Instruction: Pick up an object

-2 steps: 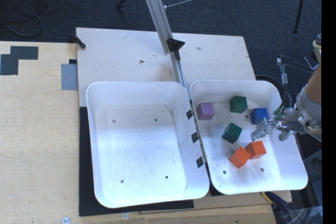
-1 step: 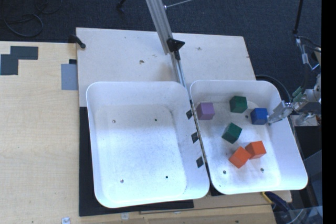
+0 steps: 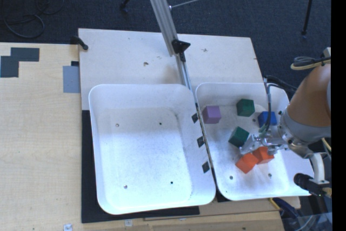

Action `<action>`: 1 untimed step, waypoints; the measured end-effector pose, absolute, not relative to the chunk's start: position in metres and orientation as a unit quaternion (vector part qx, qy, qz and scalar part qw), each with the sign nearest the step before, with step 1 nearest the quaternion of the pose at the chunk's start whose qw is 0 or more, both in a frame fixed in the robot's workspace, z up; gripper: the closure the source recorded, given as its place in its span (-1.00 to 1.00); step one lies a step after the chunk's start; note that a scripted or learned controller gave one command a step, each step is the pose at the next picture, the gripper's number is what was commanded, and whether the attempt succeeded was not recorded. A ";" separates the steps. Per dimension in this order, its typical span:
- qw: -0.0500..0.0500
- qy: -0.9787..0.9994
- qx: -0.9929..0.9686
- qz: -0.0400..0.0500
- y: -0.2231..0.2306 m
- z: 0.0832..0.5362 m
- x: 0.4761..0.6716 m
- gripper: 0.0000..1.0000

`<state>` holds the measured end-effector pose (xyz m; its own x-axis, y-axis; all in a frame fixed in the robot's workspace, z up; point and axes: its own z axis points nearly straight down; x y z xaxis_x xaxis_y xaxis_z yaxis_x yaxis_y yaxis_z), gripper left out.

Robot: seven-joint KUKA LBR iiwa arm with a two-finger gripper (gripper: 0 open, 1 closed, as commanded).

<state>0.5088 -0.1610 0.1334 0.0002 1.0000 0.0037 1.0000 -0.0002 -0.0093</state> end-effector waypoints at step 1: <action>-0.001 -0.708 -0.706 -0.001 -0.162 0.090 0.603 -1.00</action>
<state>0.6033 -0.1617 0.0903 -0.0035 1.0000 0.0001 1.0000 0.0035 0.0037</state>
